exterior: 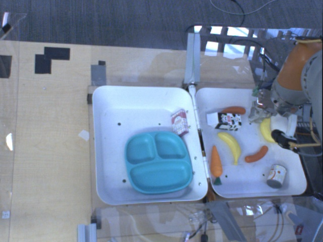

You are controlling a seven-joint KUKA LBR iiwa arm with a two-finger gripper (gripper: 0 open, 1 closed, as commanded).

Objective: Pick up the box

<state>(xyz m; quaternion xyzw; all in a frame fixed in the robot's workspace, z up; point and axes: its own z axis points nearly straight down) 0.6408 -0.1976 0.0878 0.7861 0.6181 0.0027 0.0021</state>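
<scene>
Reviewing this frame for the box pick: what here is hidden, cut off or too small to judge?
- Gripper: camera view, too small and cluttered to tell open from shut.
- Second banana: partly covered by the arm's wrist.
- Box: cow print visible, lettering too small to read.
- Arm: cut off by the right edge.
- Can: label too small.

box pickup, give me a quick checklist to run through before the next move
1. Box located: ok, it lies in the right bin, near the far left corner.
2. Box apart from neighbours: not ok, a sausage lies right behind it and a banana just in front.
3. Gripper over the box: not ok, it sits to the box's right, near the sausage's end.
4. Box between the fingers: not ok, it rests on the bin floor.
5. Fingers open for the grasp: cannot tell.
6. Top of the box uncovered: ok, nothing lies on it.
</scene>
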